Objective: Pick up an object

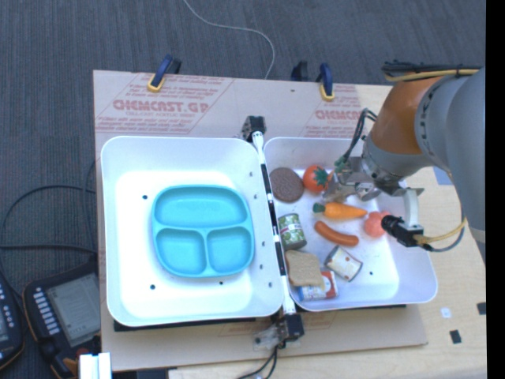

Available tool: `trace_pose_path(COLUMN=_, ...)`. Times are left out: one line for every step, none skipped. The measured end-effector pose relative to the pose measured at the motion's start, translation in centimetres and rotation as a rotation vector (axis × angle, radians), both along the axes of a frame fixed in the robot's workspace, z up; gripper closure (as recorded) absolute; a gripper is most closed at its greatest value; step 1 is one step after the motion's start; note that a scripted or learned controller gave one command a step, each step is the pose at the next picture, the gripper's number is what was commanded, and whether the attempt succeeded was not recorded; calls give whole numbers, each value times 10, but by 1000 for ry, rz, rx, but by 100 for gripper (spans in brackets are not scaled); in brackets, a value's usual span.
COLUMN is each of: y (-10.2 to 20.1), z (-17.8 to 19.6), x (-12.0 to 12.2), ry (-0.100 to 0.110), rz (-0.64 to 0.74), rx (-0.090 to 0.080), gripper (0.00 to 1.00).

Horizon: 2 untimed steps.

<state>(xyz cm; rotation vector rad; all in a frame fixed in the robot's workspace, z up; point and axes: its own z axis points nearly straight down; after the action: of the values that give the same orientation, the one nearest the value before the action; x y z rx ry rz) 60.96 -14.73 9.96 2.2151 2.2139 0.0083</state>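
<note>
A light blue divided plate point(203, 230) is seen in the white left bin point(126, 164). In the white right bin point(414, 279), a dark brown disc point(286, 185) is shown at ten o'clock, a red tomato point(316, 178) with a green top beside it, and an orange carrot point(345, 210) and a reddish sausage point(337, 233) near the centre. The arm point(430, 125) is coloured grey with an orange band, and red lettering is printed on the tan board point(162, 106), where blue clamps point(163, 69) are seen at twelve o'clock.

One fixed camera looks down at a slant on both bins point(110, 212), the arm point(426, 125) entering from the right.
</note>
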Motion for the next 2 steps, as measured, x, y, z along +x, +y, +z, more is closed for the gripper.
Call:
trace_pose_path(y=43, z=125, x=29, ry=8, rz=2, rx=2, gripper=100)
trace_pose_path(y=42, z=124, x=28, ry=11, rz=2, rx=2, gripper=0)
